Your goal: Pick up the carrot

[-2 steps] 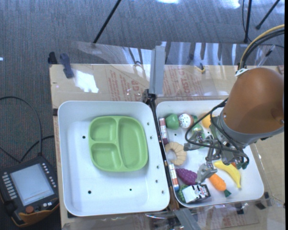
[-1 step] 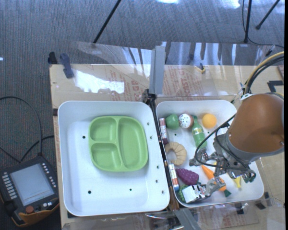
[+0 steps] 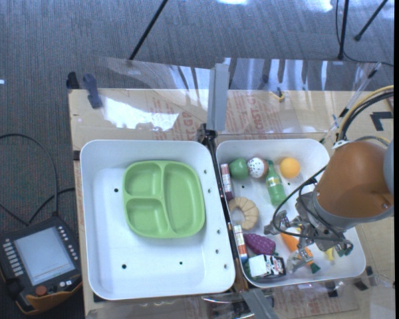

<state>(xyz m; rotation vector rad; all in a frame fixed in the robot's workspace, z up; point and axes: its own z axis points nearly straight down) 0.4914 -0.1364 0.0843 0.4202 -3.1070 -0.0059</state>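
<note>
Bench cardboard (image 3: 253, 115) print unreadable; carrot (image 3: 291, 240) perhaps beneath arm.

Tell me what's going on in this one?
The arm reaches in from the right and has its gripper low in the right bin, right at the carrot. Whether it has a hold on it can't be told. Other toy foods lie around it. The left bin holds a green tray.
</note>
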